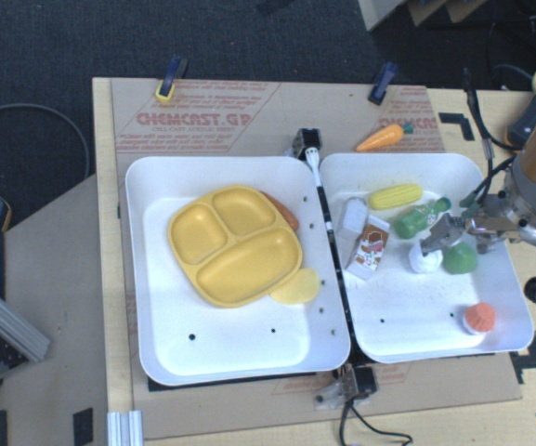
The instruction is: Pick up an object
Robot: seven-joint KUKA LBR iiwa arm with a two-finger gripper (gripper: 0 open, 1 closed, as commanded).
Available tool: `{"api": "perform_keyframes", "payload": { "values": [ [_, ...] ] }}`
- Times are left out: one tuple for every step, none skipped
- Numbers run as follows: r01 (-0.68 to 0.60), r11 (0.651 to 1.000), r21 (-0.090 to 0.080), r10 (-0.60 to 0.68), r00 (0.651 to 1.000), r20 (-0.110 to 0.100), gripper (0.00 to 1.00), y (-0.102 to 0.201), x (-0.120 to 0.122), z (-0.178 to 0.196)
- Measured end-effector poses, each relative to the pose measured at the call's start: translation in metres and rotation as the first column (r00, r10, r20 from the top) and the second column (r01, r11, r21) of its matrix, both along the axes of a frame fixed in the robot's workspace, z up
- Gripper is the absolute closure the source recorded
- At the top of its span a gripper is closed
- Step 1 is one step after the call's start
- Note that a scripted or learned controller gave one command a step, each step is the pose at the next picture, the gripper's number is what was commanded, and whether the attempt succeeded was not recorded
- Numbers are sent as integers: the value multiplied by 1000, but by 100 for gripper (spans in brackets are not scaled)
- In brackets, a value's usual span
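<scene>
My gripper [442, 238] hangs low in the right bin [407, 328], reaching in from the right. Directly beneath and in front of it lie a small white round object [424, 260] and a green ball-like object [460, 259]. A green bottle [418, 218] lies just to its left, with a yellow corn cob [394, 196] behind that. A white carton with a red-brown picture [368, 250] and a pale white piece [354, 216] rest near the bin's left wall. An orange-red round object [479, 318] sits toward the front right corner. I see nothing lifted.
The left bin [221, 342] holds a yellow divided plate [235, 244], with a pale yellow disc [297, 287] at its front right edge and an orange item [287, 216] peeking out behind it. A toy carrot [382, 137] lies on the board behind the right bin.
</scene>
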State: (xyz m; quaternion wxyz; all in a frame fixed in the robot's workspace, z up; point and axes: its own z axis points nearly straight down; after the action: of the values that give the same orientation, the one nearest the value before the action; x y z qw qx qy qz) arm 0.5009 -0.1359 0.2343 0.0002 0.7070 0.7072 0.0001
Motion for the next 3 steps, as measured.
{"api": "perform_keyframes", "payload": {
  "values": [
    [-6,1000,-1,6,1000,20,0,42,-20,152],
    [-2,1000,-2,2,1000,5,100,40,-20,154],
    [-9,1000,1,9,1000,3,100,125,-21,159]
  ]
}}
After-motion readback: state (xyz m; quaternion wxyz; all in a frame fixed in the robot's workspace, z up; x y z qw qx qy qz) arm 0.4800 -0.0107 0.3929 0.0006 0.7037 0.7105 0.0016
